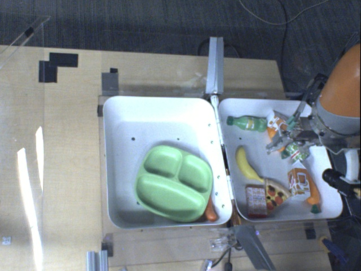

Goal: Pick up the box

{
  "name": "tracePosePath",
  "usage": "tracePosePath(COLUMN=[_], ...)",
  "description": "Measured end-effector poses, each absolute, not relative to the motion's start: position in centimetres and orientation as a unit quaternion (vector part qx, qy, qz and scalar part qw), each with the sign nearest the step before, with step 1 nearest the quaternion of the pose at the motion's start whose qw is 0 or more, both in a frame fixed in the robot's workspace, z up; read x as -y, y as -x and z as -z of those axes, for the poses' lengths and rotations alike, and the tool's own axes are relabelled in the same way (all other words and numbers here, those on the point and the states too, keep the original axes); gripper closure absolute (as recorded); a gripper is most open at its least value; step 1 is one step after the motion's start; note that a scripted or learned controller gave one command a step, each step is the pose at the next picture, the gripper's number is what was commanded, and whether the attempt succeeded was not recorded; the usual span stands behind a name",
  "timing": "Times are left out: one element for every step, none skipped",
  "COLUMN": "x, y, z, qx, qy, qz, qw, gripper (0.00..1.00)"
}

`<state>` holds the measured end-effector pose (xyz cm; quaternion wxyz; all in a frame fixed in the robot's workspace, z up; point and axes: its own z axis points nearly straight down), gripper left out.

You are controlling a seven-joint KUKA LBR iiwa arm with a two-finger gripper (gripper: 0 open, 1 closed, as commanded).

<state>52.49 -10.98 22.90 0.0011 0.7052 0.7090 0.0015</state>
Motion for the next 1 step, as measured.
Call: tracePosePath(x=[8.35], y=[-48.84], z=[-9.23], qx=[-0.732], qy=[-0.681], qz=[-0.002], qw=[0.002], gripper=[0.0])
